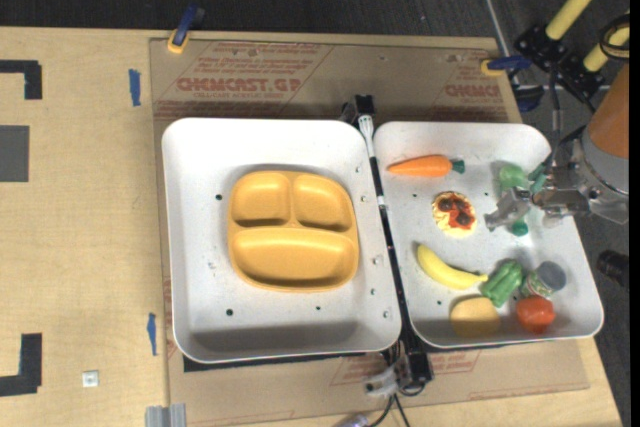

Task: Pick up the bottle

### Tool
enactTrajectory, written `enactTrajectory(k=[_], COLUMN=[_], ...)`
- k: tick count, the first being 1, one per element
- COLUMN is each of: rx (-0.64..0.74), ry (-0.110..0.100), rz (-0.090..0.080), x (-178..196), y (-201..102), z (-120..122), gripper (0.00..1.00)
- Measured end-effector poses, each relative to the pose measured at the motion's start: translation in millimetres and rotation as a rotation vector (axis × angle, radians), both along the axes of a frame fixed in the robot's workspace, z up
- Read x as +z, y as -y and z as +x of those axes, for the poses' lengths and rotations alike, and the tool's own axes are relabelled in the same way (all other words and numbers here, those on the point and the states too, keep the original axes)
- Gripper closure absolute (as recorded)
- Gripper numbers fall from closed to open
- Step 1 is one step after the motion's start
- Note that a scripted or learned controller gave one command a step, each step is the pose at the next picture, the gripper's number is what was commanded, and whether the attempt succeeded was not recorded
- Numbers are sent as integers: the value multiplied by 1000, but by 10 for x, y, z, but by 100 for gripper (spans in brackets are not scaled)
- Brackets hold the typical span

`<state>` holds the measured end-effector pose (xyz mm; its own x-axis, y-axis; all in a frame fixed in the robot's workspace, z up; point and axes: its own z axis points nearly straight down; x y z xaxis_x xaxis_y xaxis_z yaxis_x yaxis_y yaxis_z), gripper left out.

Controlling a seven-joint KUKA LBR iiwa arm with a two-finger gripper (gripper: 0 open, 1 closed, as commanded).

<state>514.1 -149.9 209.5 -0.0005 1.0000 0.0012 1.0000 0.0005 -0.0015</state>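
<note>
Bottle (514,177), green, lies at three o'clock in the right bin (590,315); jaws (512,208) hover beside it, state unclear.

Left bin (190,215): one yellow divided tray (293,227). Right bin (420,315): carrot (420,167), banana (448,269), tomato (535,313), small pizza (454,211), tan bun (474,314). Both stand on the cardboard-covered bench (80,215).

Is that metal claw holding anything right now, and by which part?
It cannot be told: the gripper sits beside a green plastic bottle, but no grasp is visible.
</note>
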Motion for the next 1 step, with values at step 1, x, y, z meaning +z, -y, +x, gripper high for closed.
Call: enactTrajectory(k=[1], rx=[112], ry=[11], rz=[-5], x=[-1115], y=[274], z=[549], gripper=[0])
